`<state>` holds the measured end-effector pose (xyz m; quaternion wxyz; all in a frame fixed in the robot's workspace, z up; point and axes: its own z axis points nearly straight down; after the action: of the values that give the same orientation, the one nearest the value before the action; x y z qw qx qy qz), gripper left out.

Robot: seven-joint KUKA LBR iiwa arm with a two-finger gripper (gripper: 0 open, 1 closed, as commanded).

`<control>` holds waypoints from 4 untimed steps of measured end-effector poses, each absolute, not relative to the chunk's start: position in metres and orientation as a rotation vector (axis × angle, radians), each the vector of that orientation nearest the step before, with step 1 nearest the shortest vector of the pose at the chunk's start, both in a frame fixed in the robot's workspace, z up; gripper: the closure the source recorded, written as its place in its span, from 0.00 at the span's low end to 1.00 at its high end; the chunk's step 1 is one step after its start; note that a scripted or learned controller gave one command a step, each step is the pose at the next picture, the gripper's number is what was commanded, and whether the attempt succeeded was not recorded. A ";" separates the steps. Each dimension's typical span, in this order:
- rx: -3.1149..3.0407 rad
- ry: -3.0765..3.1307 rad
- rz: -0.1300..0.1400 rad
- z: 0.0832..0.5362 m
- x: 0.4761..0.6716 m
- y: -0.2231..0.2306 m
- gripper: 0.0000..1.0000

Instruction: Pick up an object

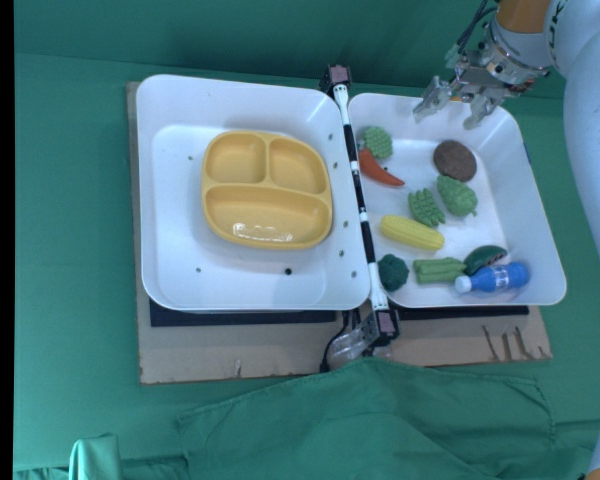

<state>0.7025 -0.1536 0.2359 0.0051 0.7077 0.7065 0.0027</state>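
The two-finger metal gripper (450,108) is hanging with its fingers spread apart and nothing between them, over the far edge of the right shallow white bin (535,238). The round brown patty (454,160) is lying in that bin, near the gripper but apart from it.

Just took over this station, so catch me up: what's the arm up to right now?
The gripper hangs open above the far edge of the right bin, holding nothing. Toy foods lie in that bin: a brown patty nearest the gripper, a carrot, a corn cob and a blue bottle among them. The left bin holds a yellow divided plate. No pick made yet.
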 end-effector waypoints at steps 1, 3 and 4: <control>2.222 2.209 0.003 0.259 0.701 -0.190 0.00; 2.220 2.210 0.004 0.184 0.675 -0.163 0.00; 2.218 2.210 0.004 0.184 0.675 -0.163 0.00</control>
<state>0.6755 -0.1630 0.1840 0.0050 0.7084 0.7058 0.0014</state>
